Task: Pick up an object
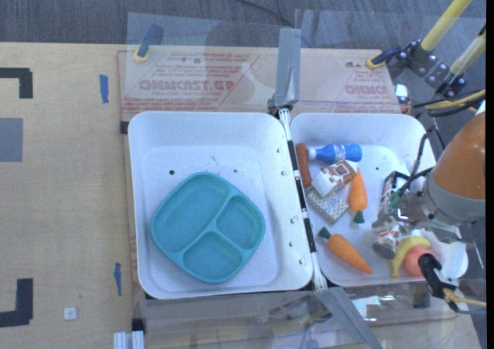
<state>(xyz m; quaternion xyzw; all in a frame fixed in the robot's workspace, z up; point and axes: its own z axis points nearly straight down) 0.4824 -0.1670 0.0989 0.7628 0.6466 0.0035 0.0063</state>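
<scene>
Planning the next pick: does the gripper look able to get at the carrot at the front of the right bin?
Probably yes. The carrot lies on open bin floor with nothing on top of it, and the gripper hovers just to its right in the same bin. The banana lies apart from it.

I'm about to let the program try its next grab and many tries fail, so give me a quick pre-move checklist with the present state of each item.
1. Gripper is over the right bin, where the objects lie: ok.
2. Something already between the fingers: cannot tell; clutter hides the tip.
3. Target stands apart: not ok near the gripper, where the banana and small pieces crowd together.
4. Easier target available: ok; the lower carrot lies apart from the rest on the bin floor.
5. Blue bottle near the back wall, lying flat: ok.
6. Left bin holds the teal divided plate, flat: ok.
</scene>
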